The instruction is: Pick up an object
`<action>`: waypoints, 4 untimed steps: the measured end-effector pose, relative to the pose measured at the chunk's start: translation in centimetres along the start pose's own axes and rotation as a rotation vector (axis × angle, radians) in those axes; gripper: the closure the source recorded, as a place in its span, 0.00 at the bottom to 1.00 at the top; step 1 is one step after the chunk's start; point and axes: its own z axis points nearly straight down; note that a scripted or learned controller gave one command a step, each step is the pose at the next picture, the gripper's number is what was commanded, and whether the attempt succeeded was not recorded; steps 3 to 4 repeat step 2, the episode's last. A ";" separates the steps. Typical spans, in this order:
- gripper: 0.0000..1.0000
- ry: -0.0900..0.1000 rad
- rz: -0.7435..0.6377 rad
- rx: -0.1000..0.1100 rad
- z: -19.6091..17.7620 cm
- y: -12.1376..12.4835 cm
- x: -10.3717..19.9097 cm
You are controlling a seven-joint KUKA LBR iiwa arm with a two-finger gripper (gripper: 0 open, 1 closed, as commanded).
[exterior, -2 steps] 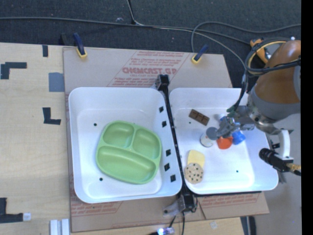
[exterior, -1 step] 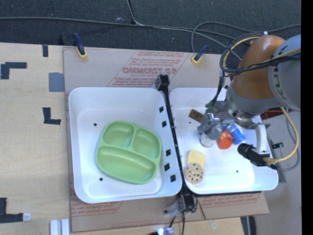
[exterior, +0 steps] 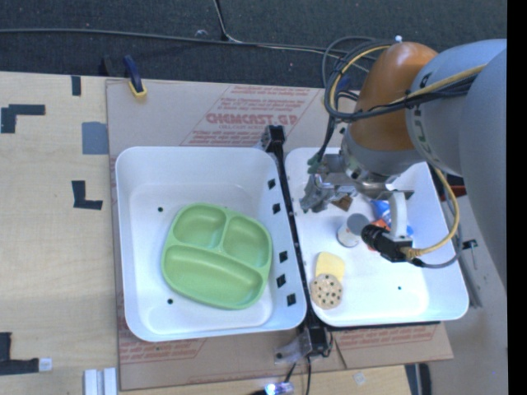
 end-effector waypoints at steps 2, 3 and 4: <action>1.00 0.000 0.001 -0.002 -2.1 5.0 10.0; 1.00 0.000 0.001 -0.002 -2.1 5.0 10.0; 1.00 0.000 0.001 -0.002 -2.1 5.0 10.0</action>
